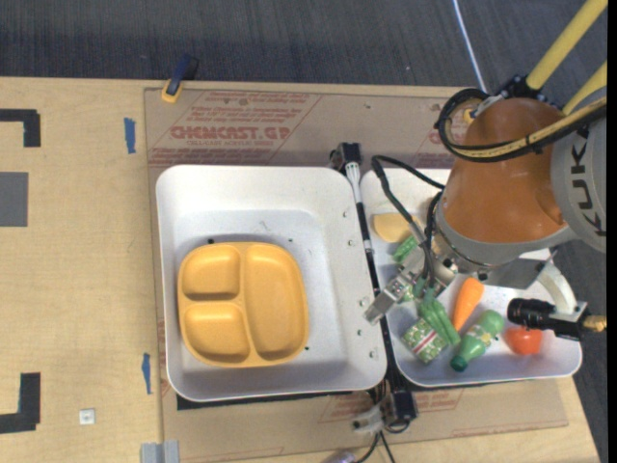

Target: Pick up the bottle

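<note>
On the left of the tabletop (77, 258) sits the left white bin (193, 191), and in its near half lies a yellow divided plate (243, 303), flat, with three compartments. A black cable and rod (359, 201) run along the seam between the two bins. The right white bin (559, 360) holds a cluster of things under the arm (506, 177), whose orange band covers much of the bin's far part. The gripper (400, 292) hangs low at the left side of this bin, just over the dividing rim; whether it is open or closed cannot be told from here. A pale yellow piece (388, 226) lies at the far left of that bin. Just right of the gripper lie green items (431, 318), then an orange carrot (467, 300) tilted on end. The green bottle (476, 341) lies on its side near the bin's near edge, apart from the gripper. A red tomato (525, 340) sits to its right.
</note>
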`<state>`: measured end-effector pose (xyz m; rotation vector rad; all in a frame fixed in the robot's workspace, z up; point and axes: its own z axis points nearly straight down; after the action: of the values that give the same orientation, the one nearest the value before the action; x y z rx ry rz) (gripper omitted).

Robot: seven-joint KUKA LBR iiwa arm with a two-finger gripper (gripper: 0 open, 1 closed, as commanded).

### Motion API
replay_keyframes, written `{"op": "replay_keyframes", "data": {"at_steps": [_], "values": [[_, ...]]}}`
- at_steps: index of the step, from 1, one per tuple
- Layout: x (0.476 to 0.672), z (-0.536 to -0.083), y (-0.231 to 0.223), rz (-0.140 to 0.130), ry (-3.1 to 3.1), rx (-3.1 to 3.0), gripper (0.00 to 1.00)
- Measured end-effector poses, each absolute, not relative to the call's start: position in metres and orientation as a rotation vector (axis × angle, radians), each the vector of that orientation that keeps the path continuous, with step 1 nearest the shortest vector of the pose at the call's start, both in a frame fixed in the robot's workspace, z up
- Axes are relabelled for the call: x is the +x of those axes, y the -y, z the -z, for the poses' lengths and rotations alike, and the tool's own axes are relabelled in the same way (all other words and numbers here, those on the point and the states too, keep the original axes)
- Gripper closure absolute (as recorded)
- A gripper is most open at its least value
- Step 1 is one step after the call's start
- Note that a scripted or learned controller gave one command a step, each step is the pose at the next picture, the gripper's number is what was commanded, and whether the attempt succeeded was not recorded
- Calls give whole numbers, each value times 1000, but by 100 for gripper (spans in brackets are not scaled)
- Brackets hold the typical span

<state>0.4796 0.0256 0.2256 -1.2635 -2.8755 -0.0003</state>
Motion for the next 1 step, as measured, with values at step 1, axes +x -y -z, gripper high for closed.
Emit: {"op": "replay_keyframes", "data": {"at_steps": [1], "values": [[481,-236,-26,3,2878,-1265,100]]}}
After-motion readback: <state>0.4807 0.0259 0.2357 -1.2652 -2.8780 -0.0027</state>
